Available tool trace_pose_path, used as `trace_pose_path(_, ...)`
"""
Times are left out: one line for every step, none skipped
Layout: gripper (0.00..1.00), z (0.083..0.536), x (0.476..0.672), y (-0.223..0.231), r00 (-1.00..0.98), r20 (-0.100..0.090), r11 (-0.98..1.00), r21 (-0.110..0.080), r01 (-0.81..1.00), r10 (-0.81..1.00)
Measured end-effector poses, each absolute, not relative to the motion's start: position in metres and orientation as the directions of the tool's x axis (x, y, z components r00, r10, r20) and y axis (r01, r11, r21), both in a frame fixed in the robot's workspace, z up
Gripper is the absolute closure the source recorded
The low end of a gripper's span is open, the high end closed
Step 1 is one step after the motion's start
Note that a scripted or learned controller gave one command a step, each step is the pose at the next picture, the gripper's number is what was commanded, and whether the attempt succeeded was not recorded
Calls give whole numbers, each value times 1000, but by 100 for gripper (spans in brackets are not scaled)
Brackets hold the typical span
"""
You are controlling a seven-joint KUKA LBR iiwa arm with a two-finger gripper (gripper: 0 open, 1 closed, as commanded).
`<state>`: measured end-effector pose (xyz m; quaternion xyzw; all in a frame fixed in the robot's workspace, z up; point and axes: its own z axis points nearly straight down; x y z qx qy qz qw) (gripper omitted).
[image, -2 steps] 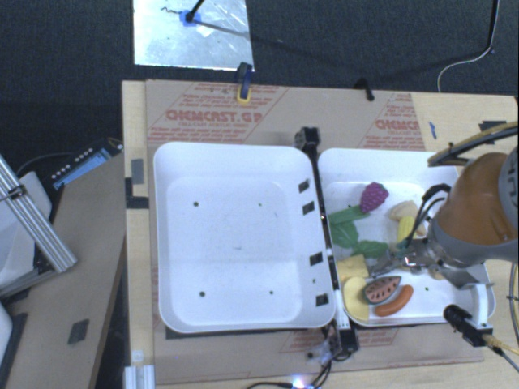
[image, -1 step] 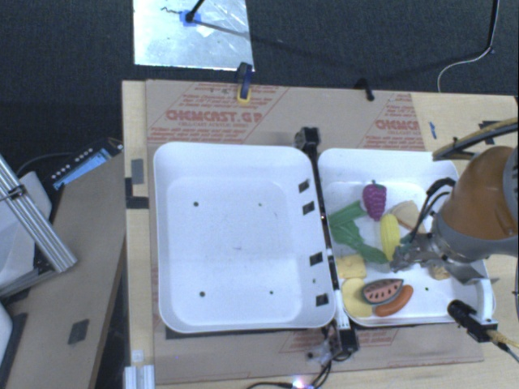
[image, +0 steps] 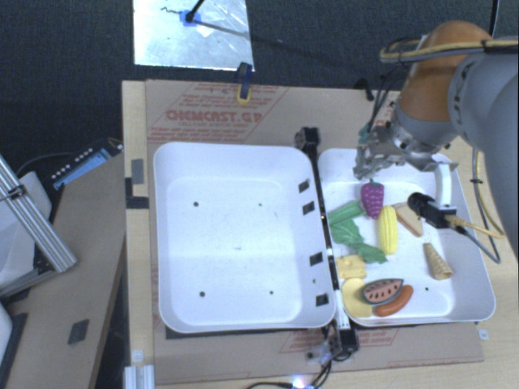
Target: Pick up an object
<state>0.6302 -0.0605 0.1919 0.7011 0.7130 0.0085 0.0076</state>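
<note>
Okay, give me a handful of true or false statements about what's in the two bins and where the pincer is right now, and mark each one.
1. The toy food lies in the right bin. True.
2. The pincer hangs above the left bin. False: it is over the right bin's far end.
3. The purple grapes lie just below the pincer. True.
4. The corn cob is red. False: it is yellow.
5. The sausage lies at the near end. True.

Two white bins: a left bin (image: 235, 233) and a right bin (image: 470, 290). The right one holds one purple grape bunch (image: 372, 198), one corn cob (image: 388, 228), one green vegetable (image: 350, 227), one watermelon slice (image: 383, 288), one sausage (image: 392, 302) and one cone (image: 437, 261).
</note>
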Motion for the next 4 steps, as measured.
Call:
trace_pose_path(100, 546, 643, -22, -8, -1, 8, 22, 1000, 1000)
trace_pose_path(100, 535, 669, -73, 3, -3, -3, 3, 1000, 1000)
trace_pose_path(100, 535, 669, -44, -5, 0, 5, 3, 1000, 1000)
trace_pose_path(100, 535, 669, -11, -7, 1, 7, 2, 1000, 1000)
